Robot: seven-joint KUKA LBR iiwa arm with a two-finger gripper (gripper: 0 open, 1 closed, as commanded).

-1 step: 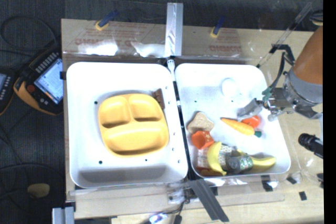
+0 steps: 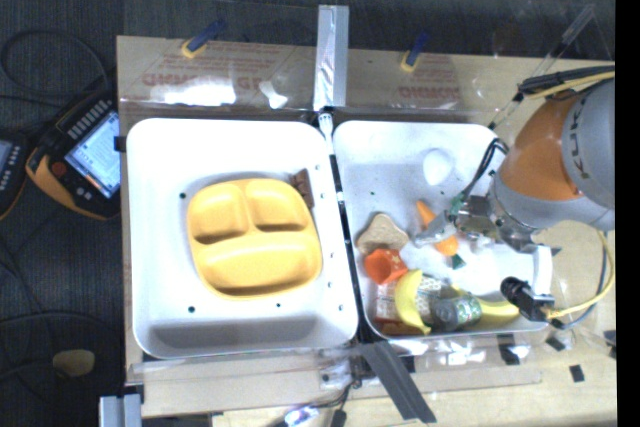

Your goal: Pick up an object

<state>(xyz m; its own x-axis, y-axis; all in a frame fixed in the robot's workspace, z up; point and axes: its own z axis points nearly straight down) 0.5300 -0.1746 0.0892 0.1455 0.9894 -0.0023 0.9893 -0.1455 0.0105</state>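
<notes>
While the grey arm's hand (image 2: pixel 452 233) is lowered into the right white bin (image 2: pixel 400 140) near small orange pieces (image 2: pixel 437 227), the approach step is judged under way; a closing descent is called for.

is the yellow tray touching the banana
Apart. The camera view shows the tray lying in the left bin, while the banana lies in the right bin, with both bin walls between them.
</notes>
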